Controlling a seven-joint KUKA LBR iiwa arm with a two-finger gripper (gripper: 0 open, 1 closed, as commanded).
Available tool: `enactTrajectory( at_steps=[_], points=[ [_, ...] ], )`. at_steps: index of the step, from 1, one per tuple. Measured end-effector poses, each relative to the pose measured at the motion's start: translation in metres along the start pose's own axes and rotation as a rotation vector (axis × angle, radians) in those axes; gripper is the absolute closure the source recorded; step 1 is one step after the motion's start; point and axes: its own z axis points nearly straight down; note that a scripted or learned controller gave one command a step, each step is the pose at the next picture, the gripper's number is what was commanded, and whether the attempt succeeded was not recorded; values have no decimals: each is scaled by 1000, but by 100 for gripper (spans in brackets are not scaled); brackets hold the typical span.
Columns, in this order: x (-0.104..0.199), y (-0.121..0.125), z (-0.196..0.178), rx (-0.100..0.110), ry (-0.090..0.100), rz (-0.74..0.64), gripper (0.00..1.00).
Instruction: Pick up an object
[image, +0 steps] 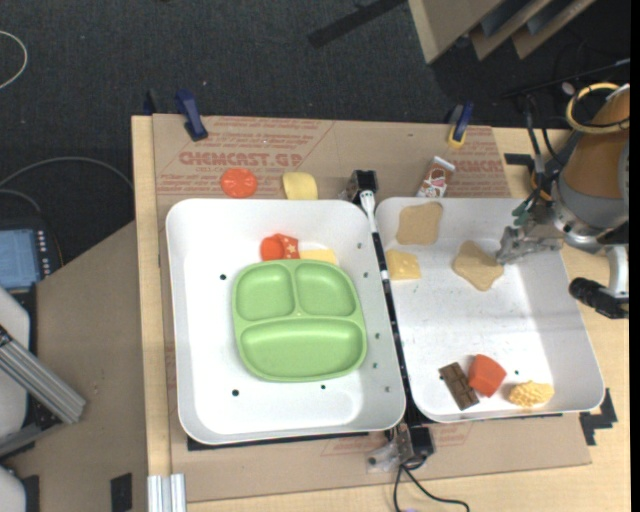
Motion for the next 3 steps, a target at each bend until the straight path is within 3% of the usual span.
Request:
enactTrajectory(
  at_steps=[1, 2, 3],
  points=[
    [91, -34, -106, -2, 3, -3, 100],
    [86, -36, -99, 8, 1, 5, 0],
    [35, -20, 21, 15, 1, 10, 0]
  ],
)
